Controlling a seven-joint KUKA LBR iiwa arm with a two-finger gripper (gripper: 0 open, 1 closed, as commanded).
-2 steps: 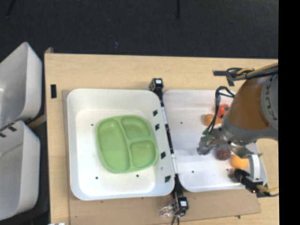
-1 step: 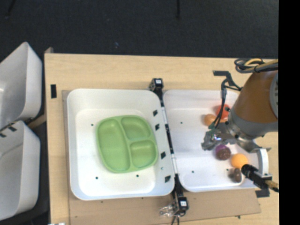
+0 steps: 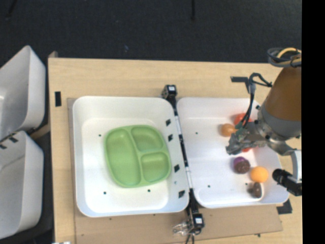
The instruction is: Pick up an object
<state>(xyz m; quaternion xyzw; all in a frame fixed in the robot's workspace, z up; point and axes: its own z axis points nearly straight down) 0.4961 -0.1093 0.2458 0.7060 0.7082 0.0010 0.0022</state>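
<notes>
I am seeing a pale green divided plate [image 3: 137, 155] lying in the white left bin [image 3: 81, 187], while my white right bin [image 3: 203, 187] is showing a purple ball [image 3: 241, 164], a bright orange ball [image 3: 259, 174], a duller orange piece [image 3: 227, 129], a red piece [image 3: 239, 119] and a brownish lump [image 3: 255, 189]; my arm [image 3: 284, 98] is showing grey under its orange band

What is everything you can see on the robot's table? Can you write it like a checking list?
Surface: wooden bench bearing left bin and right bin.
Job's things: in the right bin, orange ball, purple ball, brownish ball, red piece, dark lump.
Clutter: green divided plate in the left bin.
Grippers: gripper low over the right bin, near the purple ball; grip cannot be told.
Cables: dark cable along the arm.
Surroundings: white containers at left, dark floor.
</notes>
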